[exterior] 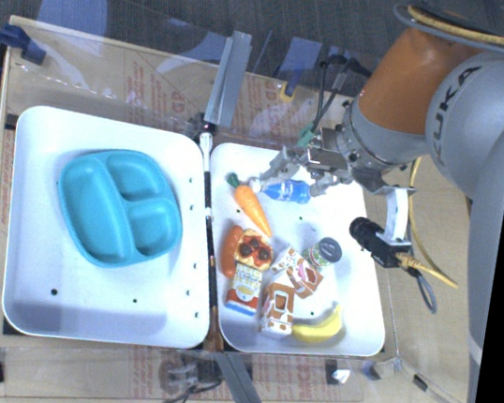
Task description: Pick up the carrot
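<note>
So the carrot (253, 205) lies near the far-left corner of the right bin (359, 331), long axis slanting from that corner toward the bin's middle, while the claw (311, 169) hovers spread open and empty just beyond it toward the far edge.

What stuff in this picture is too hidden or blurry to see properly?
- Gripper fingers: the camera view blurs them and the wrist hangs above, so open or shut is unclear.
- Blue bottle: partly covered by the gripper.
- Orange thing left of the boxes: half hidden by a box, so what it is stays unclear.
- Box labels: too small to read.
- Carrot: fully visible, untouched.
</note>
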`<state>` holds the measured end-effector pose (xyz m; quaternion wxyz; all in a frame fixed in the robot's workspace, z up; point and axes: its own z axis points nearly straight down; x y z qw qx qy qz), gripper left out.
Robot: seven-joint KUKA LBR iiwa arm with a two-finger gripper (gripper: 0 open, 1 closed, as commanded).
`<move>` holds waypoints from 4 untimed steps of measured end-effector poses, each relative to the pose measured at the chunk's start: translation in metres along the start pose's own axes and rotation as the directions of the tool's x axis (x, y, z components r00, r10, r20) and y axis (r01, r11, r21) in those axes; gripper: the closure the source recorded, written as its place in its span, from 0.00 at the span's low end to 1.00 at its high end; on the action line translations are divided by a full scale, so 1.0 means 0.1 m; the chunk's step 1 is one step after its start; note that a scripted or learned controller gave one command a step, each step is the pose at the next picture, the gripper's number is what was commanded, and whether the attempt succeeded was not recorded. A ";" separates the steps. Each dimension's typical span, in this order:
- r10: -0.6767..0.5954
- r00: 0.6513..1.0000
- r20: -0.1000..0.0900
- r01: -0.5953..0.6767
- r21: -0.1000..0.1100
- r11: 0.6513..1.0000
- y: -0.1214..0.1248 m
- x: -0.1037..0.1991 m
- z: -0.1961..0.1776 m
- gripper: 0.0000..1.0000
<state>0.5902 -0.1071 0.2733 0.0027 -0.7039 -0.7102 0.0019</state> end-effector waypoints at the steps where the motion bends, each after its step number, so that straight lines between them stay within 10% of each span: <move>1: -0.146 0.989 0.001 0.146 0.000 0.989 0.49 0.08 1.26 0.00; 2: -0.327 0.945 0.000 0.327 -0.001 0.945 0.40 -0.36 1.81 0.00; 3: -0.331 0.944 0.001 0.331 0.000 0.944 0.41 -0.36 1.71 1.00; 4: -0.256 0.967 0.003 0.256 -0.005 0.967 0.68 0.43 0.80 1.00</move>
